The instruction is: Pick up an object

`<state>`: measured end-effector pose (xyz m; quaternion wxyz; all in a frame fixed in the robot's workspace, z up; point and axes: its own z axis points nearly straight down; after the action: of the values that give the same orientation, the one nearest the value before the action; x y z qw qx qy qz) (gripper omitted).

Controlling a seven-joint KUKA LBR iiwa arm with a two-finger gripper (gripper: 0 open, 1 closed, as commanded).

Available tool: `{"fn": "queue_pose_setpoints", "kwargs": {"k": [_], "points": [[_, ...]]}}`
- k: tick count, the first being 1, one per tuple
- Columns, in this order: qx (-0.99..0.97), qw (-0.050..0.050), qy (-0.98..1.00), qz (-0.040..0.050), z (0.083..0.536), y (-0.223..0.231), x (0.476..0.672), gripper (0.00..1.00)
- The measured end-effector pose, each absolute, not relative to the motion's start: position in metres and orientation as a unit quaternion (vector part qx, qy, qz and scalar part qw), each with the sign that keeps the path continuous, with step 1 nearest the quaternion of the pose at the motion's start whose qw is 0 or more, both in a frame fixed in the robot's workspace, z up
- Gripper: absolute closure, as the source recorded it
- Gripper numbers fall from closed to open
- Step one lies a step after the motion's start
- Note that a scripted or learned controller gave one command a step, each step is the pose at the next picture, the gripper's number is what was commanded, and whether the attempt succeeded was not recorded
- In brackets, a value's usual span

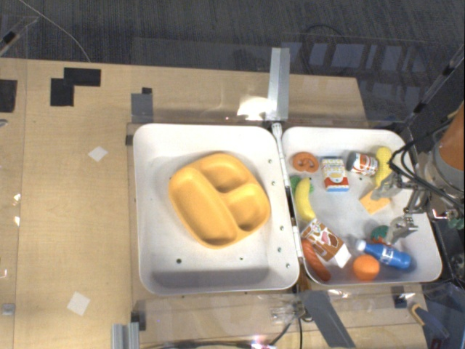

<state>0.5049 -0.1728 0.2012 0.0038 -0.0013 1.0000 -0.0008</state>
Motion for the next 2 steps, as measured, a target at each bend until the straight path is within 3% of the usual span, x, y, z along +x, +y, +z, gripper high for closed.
{"fn": "queue_pose_setpoints", "kwargs": {"k": [1, 2], "points": [[0.07, 0.006, 0.998, -0.0007, 0.105, -0.127, 0.529, 0.0], [0.242, 0.007, 0.97, -0.0043, 0.09, -0.102, 0.587, 0.0]]}}
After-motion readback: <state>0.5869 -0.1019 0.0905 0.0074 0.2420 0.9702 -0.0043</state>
